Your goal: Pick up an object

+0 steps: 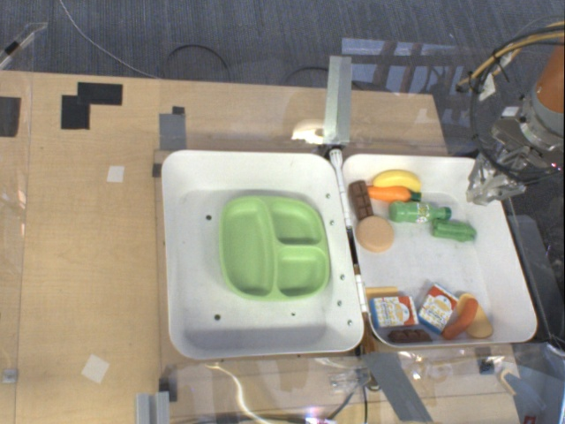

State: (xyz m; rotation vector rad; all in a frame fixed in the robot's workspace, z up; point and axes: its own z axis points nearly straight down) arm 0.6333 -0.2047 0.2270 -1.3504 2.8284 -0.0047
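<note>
While nothing is yet lifted, the scene reads from the left as follows: the left bin [177,237] carries a green divided tray [272,246], which lies flat near its middle, and past the divider the right bin [516,263] holds the candidates for picking. Along that bin's far side sit a brown bar [358,200], a tan disc [376,234], a yellow banana [396,180] touching an orange carrot [389,193], a green bottle [418,211] and a second green piece [454,230] just beside it; along the near side lie two small blue-and-white cartons [393,310] and [437,307], a dark bar [410,334] and a reddish sausage [460,319]. Farthest right, the gripper [488,184] hangs over the bin's far right corner, well apart from every item, and nothing shows between its tips (whether they are spread or closed cannot be told from this slant). The step in hand seems to be the approach, with no target yet committed. The next move calls for travel leftward over a chosen piece, likely the nearby green ones, then a descent with the tips straddling it.
</note>
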